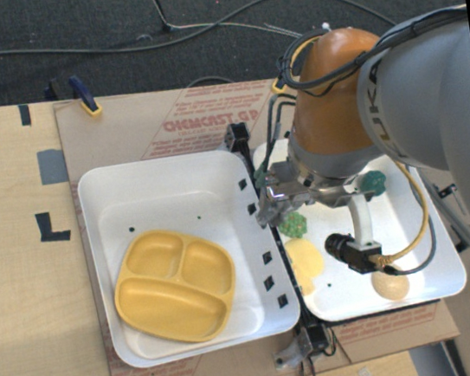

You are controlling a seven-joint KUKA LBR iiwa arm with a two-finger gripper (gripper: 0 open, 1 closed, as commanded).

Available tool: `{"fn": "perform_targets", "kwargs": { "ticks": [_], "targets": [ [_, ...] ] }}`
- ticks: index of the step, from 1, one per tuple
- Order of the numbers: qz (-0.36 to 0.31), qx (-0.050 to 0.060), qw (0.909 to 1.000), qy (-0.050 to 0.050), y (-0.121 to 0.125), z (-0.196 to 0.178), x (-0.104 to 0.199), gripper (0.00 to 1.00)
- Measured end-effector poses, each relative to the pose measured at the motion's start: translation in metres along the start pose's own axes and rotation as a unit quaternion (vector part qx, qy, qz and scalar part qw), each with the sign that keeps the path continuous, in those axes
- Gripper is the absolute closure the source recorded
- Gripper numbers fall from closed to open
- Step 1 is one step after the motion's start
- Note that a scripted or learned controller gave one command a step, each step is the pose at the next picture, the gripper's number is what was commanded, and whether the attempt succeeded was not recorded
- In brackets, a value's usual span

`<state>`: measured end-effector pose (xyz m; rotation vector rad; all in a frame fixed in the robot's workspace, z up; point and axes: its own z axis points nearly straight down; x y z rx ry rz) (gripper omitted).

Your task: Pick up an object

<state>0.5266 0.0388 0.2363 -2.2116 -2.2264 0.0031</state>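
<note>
A: What's in the left bin (96, 195)?

B: 1 yellow divided tray (175, 284), 3 compartments, lying flat.

A: And the right bin (446, 282)?

B: The arm (338, 115) hangs over it. Beneath lie a green leafy piece (293, 226), a pale yellow piece (305, 261), a teal object (374, 181) and a beige rounded one (390, 285).

A: Both bins on cardboard (198, 118)?

B: Yes, on the surface (9, 260).

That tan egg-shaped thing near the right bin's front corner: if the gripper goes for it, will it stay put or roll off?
The tan egg-shaped object looks rounded and smooth, so it would probably roll or squirt sideways under a nudge. It sits near the right bin wall, which may stop it. It looks small and likely light, though its weight can't be judged.
</note>
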Motion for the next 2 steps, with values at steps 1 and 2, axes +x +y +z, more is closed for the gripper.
{"fn": "perform_targets", "kwargs": {
  "ticks": [1, 2],
  "targets": [
    [0.0, -0.001, 1.0, 0.0, -0.0053, -0.0005, 0.0536, 1.0],
    [0.002, -0.001, 1.0, -0.001, -0.005, -0.0005, 0.0508, 0.0]
  ]
}}
